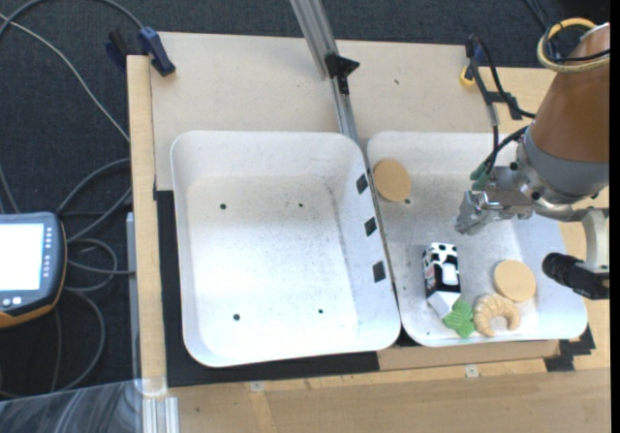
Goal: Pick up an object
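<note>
Dark carpet surrounds a pale wooden bench (252,82) that carries two shallow white bins side by side. At centre-left lies the left bin (194,228); the right bin (436,145) holds the objects. A tan disc (392,180) sits near that bin's upper left corner. Toward the lower right lie a black-and-white carton (443,271), a green piece (459,318) touching a beige ridged item (498,314), and a second tan disc (513,280) just above that item. The arm (576,121) reaches in from the right edge of the frame, and its gripper (475,213) hangs over the right bin's middle, above the carton; whether its jaws are apart or together cannot be told. Nothing is visibly held.
</note>
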`<state>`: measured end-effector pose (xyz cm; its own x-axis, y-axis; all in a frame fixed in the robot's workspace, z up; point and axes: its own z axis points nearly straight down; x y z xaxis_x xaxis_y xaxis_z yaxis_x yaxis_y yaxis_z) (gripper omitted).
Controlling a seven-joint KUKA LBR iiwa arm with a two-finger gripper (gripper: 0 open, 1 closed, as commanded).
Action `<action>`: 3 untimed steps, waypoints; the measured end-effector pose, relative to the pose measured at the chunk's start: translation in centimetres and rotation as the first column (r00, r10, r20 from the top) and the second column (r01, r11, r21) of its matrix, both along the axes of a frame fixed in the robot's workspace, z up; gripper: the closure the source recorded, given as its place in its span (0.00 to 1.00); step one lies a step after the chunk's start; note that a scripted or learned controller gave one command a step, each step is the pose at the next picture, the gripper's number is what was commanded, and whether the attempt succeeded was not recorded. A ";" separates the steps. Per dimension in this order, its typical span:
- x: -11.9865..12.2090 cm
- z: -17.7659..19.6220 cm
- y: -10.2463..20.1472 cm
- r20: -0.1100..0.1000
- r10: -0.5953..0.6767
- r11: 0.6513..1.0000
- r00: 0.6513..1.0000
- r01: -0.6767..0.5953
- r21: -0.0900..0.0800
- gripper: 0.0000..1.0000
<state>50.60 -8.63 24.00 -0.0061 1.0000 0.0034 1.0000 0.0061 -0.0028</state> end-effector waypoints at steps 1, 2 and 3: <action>1.6 -0.5 6.0 0.003 0.002 1.000 1.000 -0.002 0.000 1.00; 1.7 -1.1 10.5 0.000 0.000 1.000 1.000 0.000 -0.001 1.00; 2.2 -2.0 16.0 0.001 0.001 1.000 1.000 -0.001 -0.001 1.00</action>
